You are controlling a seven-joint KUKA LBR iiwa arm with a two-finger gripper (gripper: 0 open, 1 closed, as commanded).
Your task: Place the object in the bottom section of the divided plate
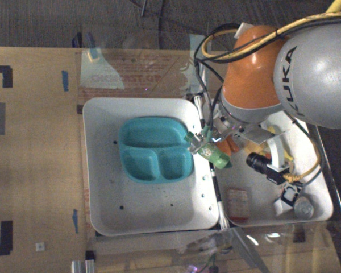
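A teal divided plate lies in the left white bin, with one long section toward the top of the view and two smaller ones below it. My gripper hangs at the plate's right rim, over the wall between the two bins. It is shut on a small green object, which sticks out down and to the right from the fingers, above the divider and off the plate.
The right bin holds an orange item beside the gripper, a brownish flat packet, a white piece and a clear round item. The grey arm covers the bin's upper part. A clear sheet lies behind the left bin.
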